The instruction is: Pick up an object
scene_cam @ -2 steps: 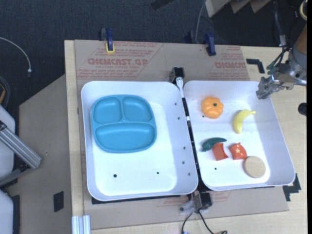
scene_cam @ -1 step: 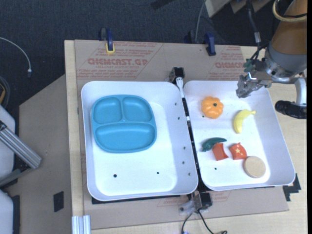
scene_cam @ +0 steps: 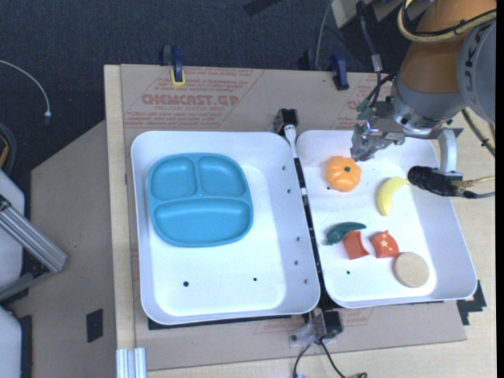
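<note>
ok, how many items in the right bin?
5. Orange pumpkin far left under the tool, yellow banana right of it, carrot near middle, red block beside it, tan disc nearest corner.

Arm point(scene_cam: 445, 46) cut off at right and top edges; gripper point(scene_cam: 364, 150) fingertips indistinct.

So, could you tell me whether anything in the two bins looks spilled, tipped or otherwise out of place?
Nothing stands out. The blue tray lies flat in the left bin. In the right bin the orange, banana, red pieces and round disc lie apart, none spilled. The tool sits just above the orange.
</note>
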Tool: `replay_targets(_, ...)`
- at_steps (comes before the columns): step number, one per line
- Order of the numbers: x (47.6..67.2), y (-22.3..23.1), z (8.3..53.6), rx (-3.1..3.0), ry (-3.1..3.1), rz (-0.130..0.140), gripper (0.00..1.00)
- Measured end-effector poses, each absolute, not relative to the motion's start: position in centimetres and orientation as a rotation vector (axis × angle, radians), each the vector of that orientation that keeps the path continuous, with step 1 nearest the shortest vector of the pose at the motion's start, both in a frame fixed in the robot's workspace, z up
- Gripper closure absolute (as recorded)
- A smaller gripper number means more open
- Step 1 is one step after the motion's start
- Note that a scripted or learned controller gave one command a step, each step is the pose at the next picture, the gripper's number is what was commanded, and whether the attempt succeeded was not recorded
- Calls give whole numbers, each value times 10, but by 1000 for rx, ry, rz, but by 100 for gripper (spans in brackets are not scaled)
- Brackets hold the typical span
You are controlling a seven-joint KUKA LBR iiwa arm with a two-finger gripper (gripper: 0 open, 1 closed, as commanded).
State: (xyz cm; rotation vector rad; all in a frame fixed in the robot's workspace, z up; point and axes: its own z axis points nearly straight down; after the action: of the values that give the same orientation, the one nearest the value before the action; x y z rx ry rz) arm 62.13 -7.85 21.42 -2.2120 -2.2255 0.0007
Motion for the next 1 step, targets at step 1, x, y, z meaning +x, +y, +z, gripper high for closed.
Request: replay_targets(1, 620, -36, 218, -2217, -2223, 2, 100)
